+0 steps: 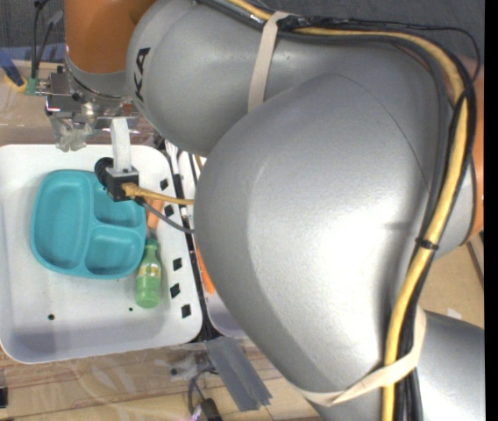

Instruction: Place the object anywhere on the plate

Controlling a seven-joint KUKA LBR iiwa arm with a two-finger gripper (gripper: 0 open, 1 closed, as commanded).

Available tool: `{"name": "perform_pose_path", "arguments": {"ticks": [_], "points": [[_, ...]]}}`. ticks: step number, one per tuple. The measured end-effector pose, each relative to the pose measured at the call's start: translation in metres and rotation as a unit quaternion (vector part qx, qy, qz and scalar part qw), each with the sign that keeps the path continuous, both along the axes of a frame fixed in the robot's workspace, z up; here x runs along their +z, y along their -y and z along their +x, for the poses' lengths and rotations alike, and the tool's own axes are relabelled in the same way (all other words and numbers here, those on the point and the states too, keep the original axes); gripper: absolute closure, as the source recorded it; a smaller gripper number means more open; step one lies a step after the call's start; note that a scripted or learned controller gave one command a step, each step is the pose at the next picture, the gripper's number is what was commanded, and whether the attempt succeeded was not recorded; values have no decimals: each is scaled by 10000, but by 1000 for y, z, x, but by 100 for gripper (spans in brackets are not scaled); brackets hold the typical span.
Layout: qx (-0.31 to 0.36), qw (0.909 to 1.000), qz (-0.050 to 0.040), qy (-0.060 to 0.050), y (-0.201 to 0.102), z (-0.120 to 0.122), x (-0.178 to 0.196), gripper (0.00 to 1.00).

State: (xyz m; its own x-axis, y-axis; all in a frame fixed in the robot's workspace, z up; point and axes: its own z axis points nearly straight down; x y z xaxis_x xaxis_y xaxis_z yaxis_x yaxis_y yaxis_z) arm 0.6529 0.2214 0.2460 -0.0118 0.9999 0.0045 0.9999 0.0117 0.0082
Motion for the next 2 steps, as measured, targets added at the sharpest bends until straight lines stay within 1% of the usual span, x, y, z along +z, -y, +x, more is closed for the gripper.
{"name": "perform_pose_path", "arguments": {"ticks": [1,2], "points": [[-12,10000,-8,-16,2,4,83,100],[-7,10000,-22,-52,2,3,79,0]]}}
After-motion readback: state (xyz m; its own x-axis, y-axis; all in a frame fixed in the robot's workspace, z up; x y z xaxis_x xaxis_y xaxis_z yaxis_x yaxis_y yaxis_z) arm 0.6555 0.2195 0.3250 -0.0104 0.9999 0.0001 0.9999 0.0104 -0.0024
